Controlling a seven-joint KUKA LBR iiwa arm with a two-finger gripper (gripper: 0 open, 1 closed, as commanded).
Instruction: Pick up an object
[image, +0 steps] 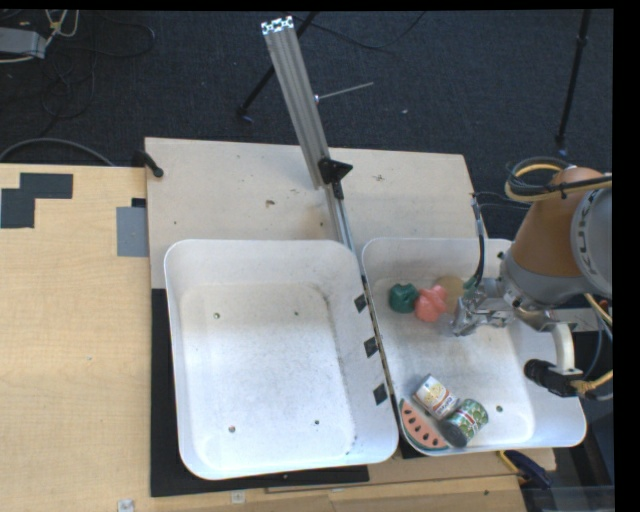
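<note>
Arm (570, 240) enters from the right edge, grey body with the orange band above the wrist, upper part bulky and partly cut off by the frame. Wrist angled down and to the left. Tool (470, 318) low, metallic, pointing down-left at the end of the wrist. Finger gap too small and blurred to judge. Black cables and a yellow hose loop around the arm's body.

In the right bin (545, 425), two toys (417, 300) sit behind what may be cans (452, 405).
</note>
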